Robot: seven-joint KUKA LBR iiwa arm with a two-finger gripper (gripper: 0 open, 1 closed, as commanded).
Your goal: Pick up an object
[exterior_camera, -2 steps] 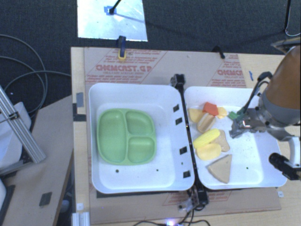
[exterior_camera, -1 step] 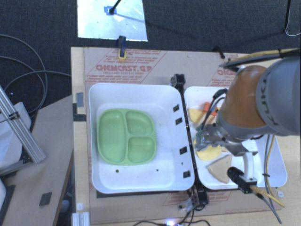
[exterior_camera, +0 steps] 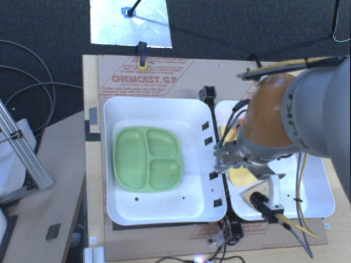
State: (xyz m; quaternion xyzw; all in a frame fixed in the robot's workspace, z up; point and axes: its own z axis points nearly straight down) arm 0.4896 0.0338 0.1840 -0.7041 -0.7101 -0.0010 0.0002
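Two white bins sit side by side on a bench, seen from above. Left bin (exterior_camera: 159, 106): a green plate (exterior_camera: 147, 159) w/ three compartments lies flat, a bit left of centre. Right bin (exterior_camera: 324, 201): the grey & orange arm (exterior_camera: 307, 111) reaches in from the right & covers most of it. The gripper (exterior_camera: 227, 159) sits low by this bin's left wall; can't tell if it's apart or together. A flat yellow item (exterior_camera: 241, 176) lies just beside it, partly hidden under the wrist.
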